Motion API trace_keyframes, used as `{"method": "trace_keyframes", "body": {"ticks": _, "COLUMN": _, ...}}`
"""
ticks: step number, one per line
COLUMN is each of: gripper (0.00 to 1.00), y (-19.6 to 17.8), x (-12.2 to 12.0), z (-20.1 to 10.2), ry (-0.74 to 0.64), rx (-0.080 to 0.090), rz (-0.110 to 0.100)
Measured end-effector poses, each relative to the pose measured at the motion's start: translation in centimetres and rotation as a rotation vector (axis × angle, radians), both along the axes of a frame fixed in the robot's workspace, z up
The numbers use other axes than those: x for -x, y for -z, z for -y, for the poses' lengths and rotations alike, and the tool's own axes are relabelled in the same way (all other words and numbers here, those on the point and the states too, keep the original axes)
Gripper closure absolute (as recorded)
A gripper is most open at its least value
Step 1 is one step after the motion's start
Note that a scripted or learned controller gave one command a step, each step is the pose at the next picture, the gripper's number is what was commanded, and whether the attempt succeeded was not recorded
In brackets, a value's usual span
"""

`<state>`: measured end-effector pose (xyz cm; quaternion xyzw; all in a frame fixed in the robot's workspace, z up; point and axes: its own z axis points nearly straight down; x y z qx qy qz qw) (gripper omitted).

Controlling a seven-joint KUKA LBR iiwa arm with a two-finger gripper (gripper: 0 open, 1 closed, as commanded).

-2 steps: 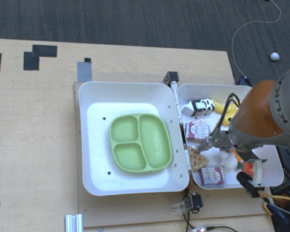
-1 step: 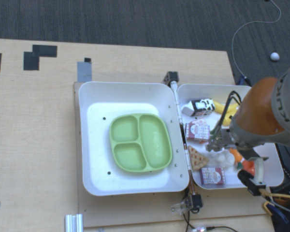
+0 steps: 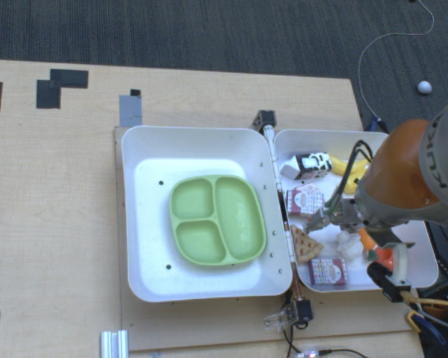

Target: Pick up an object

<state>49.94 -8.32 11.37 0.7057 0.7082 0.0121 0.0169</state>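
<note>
Gripper [image 3: 330, 216] low in right bin [image 3: 425, 274], beside pink carton [image 3: 306, 198], above waffle slice [image 3: 306, 245]; its state unclear, likely nothing held. Green plate [image 3: 216, 219] in left bin [image 3: 145, 200].

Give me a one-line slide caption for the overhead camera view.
KUKA arm reaching over the right bin of small packaged items, beside the left bin holding a green divided plate.

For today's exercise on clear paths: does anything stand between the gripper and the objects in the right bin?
Nothing visible does. The gripper is low over the right bin, among the small red-and-white packs and the waffle piece. The arm's own body covers part of the bin, so whatever lies under it cannot be judged.
</note>
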Motion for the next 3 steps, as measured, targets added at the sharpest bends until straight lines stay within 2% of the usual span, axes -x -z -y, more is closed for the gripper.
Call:
{"method": "trace_keyframes", "body": {"ticks": 1, "gripper": 0.00, "y": 2.3, "x": 0.5, "z": 0.0, "ry": 0.004, "rx": -0.003, "rz": -0.015}}
{"method": "trace_keyframes", "body": {"ticks": 2, "gripper": 1.00, "y": 1.2, "x": 0.2, "z": -0.1, "ry": 0.002, "rx": -0.003, "rz": -0.006}}
{"method": "trace_keyframes", "body": {"ticks": 3, "gripper": 0.00, "y": 1.2, "x": 0.2, "z": 0.1, "ry": 0.004, "rx": 0.001, "rz": -0.005}}
